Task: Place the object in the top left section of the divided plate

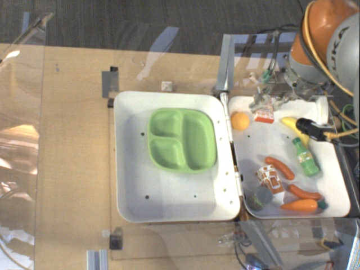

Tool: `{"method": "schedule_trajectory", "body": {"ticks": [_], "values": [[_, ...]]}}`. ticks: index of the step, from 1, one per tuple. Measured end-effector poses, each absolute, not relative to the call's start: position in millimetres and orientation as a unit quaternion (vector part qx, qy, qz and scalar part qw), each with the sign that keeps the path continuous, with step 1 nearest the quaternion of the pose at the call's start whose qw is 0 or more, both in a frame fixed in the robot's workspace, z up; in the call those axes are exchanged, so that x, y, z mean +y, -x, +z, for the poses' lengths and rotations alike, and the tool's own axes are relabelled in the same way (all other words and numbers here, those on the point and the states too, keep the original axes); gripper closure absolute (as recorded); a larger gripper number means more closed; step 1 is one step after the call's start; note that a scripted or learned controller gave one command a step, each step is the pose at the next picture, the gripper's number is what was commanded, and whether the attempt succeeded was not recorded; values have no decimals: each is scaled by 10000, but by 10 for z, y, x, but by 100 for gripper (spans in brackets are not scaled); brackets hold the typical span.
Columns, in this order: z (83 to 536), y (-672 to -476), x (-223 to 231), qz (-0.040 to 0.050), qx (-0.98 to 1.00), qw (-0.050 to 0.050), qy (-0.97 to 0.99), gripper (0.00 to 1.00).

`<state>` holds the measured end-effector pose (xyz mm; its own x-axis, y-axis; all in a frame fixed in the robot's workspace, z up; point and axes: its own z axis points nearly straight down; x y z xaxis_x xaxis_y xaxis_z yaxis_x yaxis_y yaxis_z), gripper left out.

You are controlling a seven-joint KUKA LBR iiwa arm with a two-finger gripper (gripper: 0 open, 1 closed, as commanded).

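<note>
Toward the bench's left bin we find the green divided plate [183,139], its top left section bare. At the right bin's far edge a small red-and-white packet [264,115] sits just under the gripper [266,97]; we judge it light, crushable, best pinched across its short sides. Whether the jaws are apart or clamped, we cannot tell.

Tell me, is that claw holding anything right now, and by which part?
It cannot be told. The claw sits right over a small red and white packet at the right bin's top edge, but any grip is unclear.
</note>
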<state>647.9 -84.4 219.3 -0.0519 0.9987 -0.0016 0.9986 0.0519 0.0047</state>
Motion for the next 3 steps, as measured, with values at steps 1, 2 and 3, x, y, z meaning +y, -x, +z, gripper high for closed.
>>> {"method": "schedule_trajectory", "body": {"ticks": [1,2,3], "values": [[1852,-6225,-327,16,7272,15,-6865,100],[1856,-6488,282,19,7433,15,-6690,100],[1968,-5987,901,26,8263,22,-5632,100]]}}
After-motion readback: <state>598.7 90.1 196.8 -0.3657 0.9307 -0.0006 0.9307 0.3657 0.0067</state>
